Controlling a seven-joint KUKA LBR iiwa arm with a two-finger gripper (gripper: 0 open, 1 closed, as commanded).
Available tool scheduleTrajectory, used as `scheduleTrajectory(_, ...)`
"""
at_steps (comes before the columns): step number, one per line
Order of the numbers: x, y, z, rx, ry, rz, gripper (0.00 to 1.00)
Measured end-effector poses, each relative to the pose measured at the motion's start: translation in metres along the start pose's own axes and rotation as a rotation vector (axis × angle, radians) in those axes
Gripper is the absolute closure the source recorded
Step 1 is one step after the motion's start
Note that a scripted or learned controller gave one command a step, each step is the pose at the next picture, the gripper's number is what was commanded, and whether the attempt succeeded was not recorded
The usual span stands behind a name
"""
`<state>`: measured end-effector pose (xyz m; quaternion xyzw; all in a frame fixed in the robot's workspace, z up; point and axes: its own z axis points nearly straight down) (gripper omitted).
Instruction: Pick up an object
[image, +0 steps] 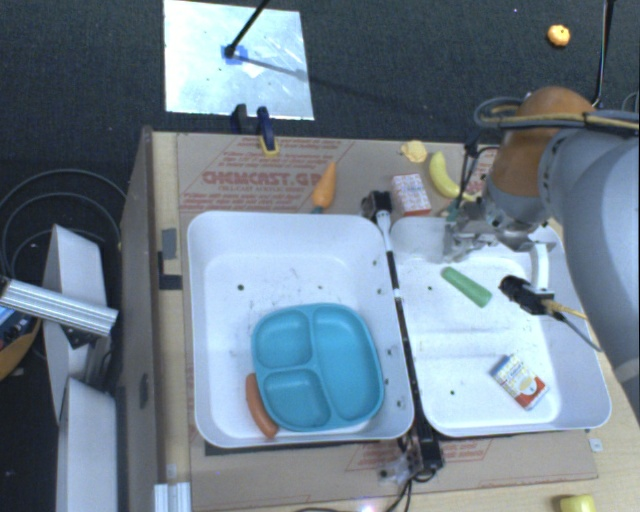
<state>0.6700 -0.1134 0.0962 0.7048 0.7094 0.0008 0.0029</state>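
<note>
Gripper (462, 243) at upper right of frame, over the right bin's (585, 400) top-left corner; can't tell its state. Green stick (467, 285) lies just below it, near the divider edge. Small carton (519, 382) lower right, open floor between them. Left bin (215, 300): blue tray (317, 366) and sausage (260, 405) crowd the bottom edge, top half open.

The grey arm (590, 190) reaches in from the right, its tool (462, 243) pointing down.
</note>
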Motion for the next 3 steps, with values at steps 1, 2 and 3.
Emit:
scheduleTrajectory(1,-0.023,0.0,-0.094,-0.004,0.0,0.006,1.0)
scheduleTrajectory(2,-0.021,0.0,-0.089,0.002,0.002,0.003,0.0)
scheduleTrajectory(3,-0.024,-0.042,-0.006,0.011,0.004,0.007,0.0)
